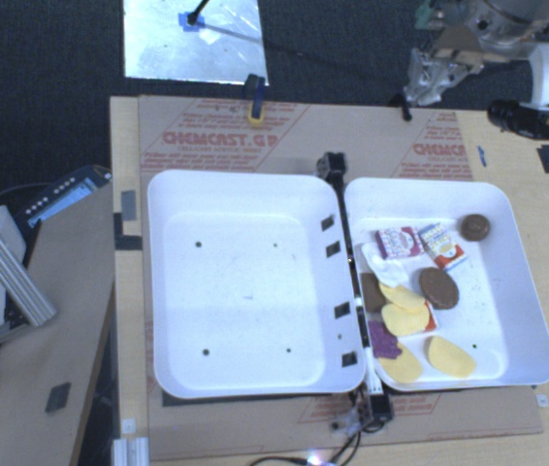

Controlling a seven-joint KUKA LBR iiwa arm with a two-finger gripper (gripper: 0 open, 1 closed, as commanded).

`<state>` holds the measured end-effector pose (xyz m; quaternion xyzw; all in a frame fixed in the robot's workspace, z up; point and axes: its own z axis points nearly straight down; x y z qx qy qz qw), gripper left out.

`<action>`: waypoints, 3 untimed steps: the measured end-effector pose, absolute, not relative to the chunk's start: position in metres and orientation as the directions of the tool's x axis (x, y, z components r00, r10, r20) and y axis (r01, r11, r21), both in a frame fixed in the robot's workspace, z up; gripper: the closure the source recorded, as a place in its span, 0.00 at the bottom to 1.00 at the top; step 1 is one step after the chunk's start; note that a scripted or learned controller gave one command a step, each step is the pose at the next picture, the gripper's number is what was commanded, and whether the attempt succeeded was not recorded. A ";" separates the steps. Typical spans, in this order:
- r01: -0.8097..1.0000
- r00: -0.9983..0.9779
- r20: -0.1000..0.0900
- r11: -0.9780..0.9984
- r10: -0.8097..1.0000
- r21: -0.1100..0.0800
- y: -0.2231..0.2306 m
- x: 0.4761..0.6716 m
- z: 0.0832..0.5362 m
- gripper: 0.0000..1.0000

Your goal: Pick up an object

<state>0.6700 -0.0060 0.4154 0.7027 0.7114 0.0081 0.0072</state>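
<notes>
The right bin [517,260] holds a loose pile of small items. Among them are a pink-and-white packet [398,242], a red-and-white packet [441,243], a small brown round piece [475,226], a brown oval [438,287], several yellow oval pieces [405,309] and a purple piece [382,339]. My gripper [428,81] hangs high at the top right, above the bench's far edge and well behind the right bin. Nothing shows between its fingers.
The left bin [173,260] stands beside the right one, joined by a black hinge strip [347,260]. A shiny metal sheet [195,25] lies at the back left. A yellow and blue clamp [254,105] sits at the bench's far edge. A metal frame [3,270] stands at far left.
</notes>
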 end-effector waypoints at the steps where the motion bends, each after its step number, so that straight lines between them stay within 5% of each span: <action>1: 1.000 -0.006 0.000 0.006 1.000 0.012 -0.007 0.669 0.487 1.00; 2: 1.000 -0.007 0.000 0.007 1.000 0.008 0.004 0.660 0.539 1.00; 3: 1.000 -0.007 0.002 0.007 1.000 -0.006 0.024 0.568 0.484 1.00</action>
